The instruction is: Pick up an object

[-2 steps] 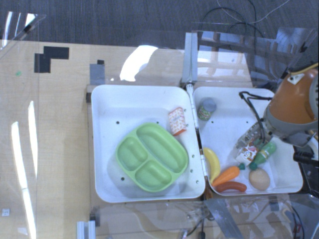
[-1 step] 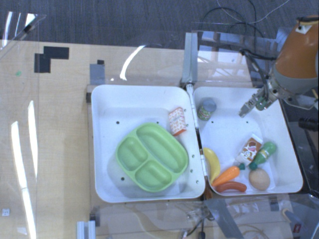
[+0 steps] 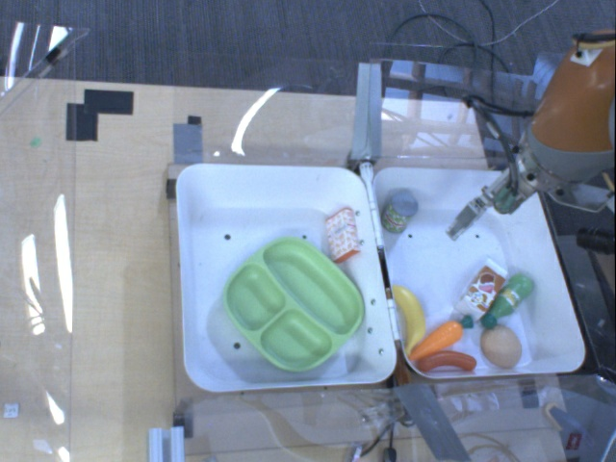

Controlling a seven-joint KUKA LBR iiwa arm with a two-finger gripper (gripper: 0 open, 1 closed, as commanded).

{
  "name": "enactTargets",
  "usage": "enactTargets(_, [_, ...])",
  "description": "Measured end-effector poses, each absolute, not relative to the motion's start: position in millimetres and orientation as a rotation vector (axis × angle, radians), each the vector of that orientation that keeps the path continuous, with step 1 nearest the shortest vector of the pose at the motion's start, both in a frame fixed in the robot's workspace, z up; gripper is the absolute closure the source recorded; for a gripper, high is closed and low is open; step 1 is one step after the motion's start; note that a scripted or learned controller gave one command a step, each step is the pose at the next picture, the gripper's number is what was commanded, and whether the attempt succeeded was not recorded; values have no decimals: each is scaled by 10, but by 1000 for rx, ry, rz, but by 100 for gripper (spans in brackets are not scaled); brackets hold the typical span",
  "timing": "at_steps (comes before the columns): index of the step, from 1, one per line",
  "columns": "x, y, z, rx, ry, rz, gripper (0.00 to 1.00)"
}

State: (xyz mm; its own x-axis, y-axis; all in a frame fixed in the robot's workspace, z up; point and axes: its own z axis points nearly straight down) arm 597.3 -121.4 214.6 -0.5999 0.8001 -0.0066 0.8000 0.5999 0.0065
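Note:
My gripper (image 3: 462,224) hangs over the upper middle of the right bin (image 3: 539,215), reaching in from the right and pointing down-left above bare bin floor. A small can (image 3: 397,210) stands just to its left, near the bin's back left corner. Along the front of this bin lie a banana (image 3: 411,316), a carrot (image 3: 438,338), a red sausage (image 3: 445,361) and an egg (image 3: 500,347). A small carton (image 3: 481,289) and a green bottle (image 3: 508,296) lie just behind them. All of these lie apart from the gripper.
The left bin (image 3: 207,219) holds a green divided plate (image 3: 294,303) and a small snack packet (image 3: 341,234) against its right wall. A ridge (image 3: 373,229) separates the bins. Cables (image 3: 462,37) and a metal frame (image 3: 366,114) sit behind the right bin.

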Motion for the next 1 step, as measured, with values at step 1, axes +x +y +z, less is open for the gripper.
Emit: enactTargets(1, [5493, -1850, 1035, 1251, 2876, 2, 0])
